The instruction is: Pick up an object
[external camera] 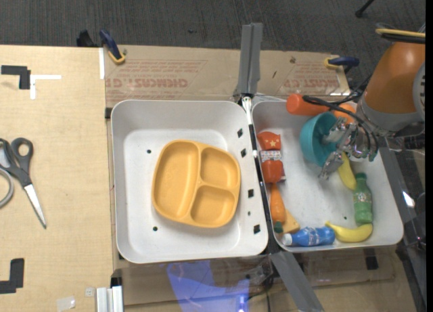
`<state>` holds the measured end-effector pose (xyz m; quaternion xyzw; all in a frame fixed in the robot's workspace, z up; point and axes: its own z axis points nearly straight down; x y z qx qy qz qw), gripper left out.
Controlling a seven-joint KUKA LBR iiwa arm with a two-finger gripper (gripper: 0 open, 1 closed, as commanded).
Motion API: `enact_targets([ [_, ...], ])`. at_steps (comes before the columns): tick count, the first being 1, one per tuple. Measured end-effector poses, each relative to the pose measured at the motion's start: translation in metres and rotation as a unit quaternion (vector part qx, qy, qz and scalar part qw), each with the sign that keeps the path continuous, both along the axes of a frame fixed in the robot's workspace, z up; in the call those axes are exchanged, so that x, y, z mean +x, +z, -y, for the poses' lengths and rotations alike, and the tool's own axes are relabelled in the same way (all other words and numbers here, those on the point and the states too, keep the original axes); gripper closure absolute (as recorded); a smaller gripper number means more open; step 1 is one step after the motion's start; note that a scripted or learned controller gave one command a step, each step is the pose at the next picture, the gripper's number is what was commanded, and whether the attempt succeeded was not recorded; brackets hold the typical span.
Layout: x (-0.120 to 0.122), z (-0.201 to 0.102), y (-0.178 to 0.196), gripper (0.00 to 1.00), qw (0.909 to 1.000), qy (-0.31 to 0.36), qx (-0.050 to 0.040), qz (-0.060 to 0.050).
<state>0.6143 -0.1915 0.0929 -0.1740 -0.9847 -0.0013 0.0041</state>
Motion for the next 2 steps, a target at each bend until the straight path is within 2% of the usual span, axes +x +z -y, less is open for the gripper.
enact_targets([
  [1, -0.009, -0.057, 0.000, 0.00, 0.9999, -0.011, -0.0019, 0.005],
  [2, 0.006, -0.059, 0.000, 0.00, 0.9970, -0.077, -0.0027, 0.006],
])
